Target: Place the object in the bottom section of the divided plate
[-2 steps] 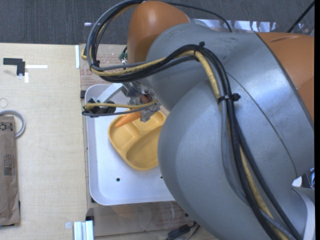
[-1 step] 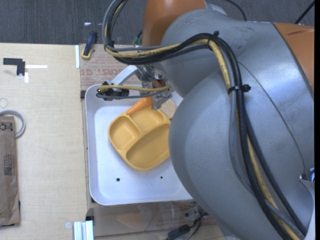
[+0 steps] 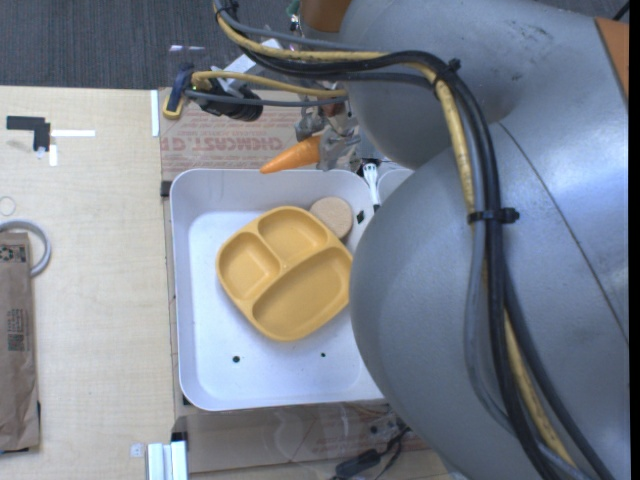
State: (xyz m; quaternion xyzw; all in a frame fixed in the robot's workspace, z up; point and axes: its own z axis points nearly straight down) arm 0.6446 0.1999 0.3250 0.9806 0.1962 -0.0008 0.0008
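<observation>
A yellow divided plate point(image 3: 287, 274) lies in the left white bin point(image 3: 196, 363). It has two small sections toward the far side and one large section toward the near right. An orange carrot point(image 3: 292, 157) hangs over the bin's far rim, pointed end to the left. Its thick end sits between the fingers of my gripper point(image 3: 330, 144), which is shut on it. A tan round disc point(image 3: 333, 215) rests in the bin, touching the plate's far right edge. The carrot is beyond the plate, apart from it.
My arm's large grey body point(image 3: 500, 268) covers the right side and most of the right bin point(image 3: 395, 180). A cardboard sheet with red lettering point(image 3: 225, 140) lies behind the left bin. A brown paper bag point(image 3: 17, 338) lies on the wooden bench at the left.
</observation>
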